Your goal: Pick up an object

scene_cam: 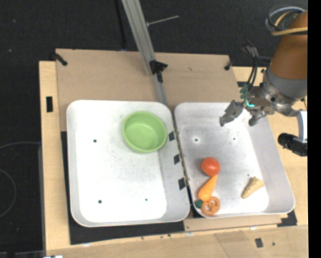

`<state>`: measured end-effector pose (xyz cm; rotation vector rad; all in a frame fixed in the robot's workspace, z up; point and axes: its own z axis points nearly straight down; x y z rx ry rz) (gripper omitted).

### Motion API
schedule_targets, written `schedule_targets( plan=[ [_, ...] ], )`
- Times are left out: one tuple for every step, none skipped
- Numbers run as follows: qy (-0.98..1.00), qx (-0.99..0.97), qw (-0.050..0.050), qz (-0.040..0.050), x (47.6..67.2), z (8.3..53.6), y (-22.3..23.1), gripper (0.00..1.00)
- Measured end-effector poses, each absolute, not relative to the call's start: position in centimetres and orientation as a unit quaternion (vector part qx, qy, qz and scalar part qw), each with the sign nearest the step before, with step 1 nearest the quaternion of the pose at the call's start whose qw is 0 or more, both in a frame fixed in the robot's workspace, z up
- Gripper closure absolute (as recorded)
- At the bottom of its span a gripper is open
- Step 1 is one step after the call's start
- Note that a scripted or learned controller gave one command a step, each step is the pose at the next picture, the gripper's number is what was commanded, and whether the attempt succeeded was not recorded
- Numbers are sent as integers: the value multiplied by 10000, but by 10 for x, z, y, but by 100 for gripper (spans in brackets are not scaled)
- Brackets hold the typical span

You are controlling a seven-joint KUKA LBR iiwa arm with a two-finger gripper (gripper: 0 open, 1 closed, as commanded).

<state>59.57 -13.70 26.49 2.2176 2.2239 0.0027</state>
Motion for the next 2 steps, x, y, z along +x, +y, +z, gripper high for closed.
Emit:
schedule_targets(
  plan=[
    [7066, 7076, 9, -4, 592, 224, -134, 0],
    [7059, 7083, -3, -18, 594, 181, -134, 0]
  ],
)
